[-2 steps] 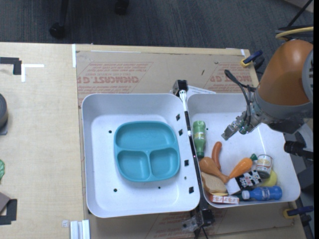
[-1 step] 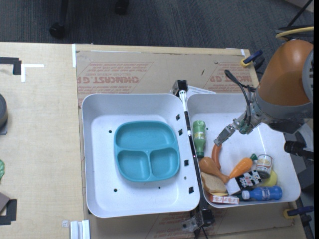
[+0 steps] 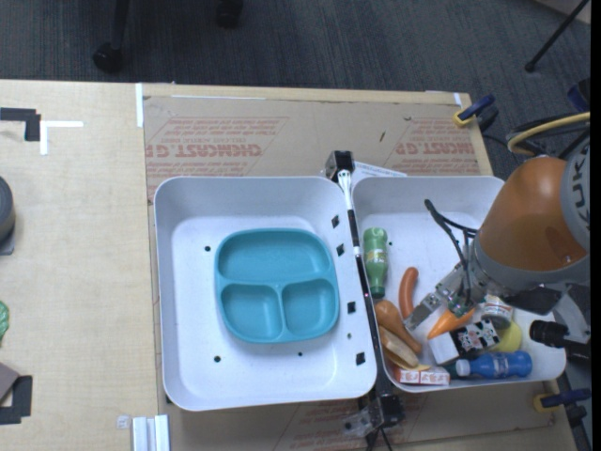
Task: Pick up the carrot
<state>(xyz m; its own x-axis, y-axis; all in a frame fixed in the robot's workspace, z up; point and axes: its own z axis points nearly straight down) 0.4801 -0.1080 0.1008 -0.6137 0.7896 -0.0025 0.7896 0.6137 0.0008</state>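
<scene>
Between tool (image 3: 443,310) fingers, one carrot (image 3: 445,323); two bins (image 3: 178,252).

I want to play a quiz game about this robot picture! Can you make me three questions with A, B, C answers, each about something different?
1. Where is the blue plate?
A. left bin
B. right bin
C. on the floor

2. What colour is the bottle lying beside the middle divider?
A. red
B. green
C. black

3. What is the claw doing?
A. hanging over the left bin
B. parked outside both bins
C. down in the right bin at the carrot

Answers: 1 A, the plate lies alone in the left bin. 2 B, the bottle is green with a pale label. 3 C, the claw is low among the toys, right by the orange carrot.
</scene>
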